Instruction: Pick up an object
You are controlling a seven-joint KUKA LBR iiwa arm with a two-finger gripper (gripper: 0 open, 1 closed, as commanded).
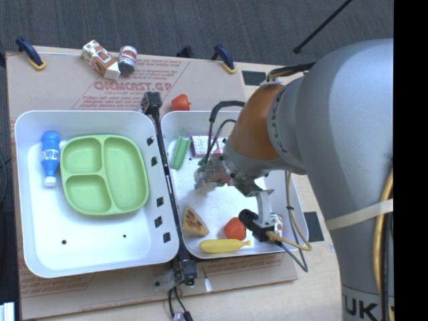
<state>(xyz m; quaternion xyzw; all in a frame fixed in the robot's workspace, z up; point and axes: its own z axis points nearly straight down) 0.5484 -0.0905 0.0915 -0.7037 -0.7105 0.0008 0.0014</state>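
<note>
Claw [204,180] low inside the right bin [215,209], over bare white floor. Opening of the claw: cannot tell from this slant, with the grey wrist and orange band crowding over it. Hold on anything: cannot tell either.

Nearest to the claw, just above it in the view, a small purple packet [199,144] flat on the bin floor, apart from the claw. Up and to the view's left of the claw, a green bottle [179,151] lying along the bin's left wall. Below the claw, a pizza slice [194,221], near but not touching. Below and to the view's right of the claw, a red tomato [234,229]. Farther below the claw, a banana [225,246] lying lengthwise against the near wall, just under the tomato. All five candidates for picking up in the same bin as the claw, none visibly lifted.

Well above the claw, past the bin's far rim, a small red thing [180,102] on the cardboard sheet [134,85].

To the view's left of the claw, across the divider, the left bin [100,236] with a green divided plate [105,174]. Farther left again, a blue bottle [50,157] beside that plate.

Farthest from the claw, up and left on the cardboard, a small can [127,59] and a toy carton [99,57] side by side.
</note>
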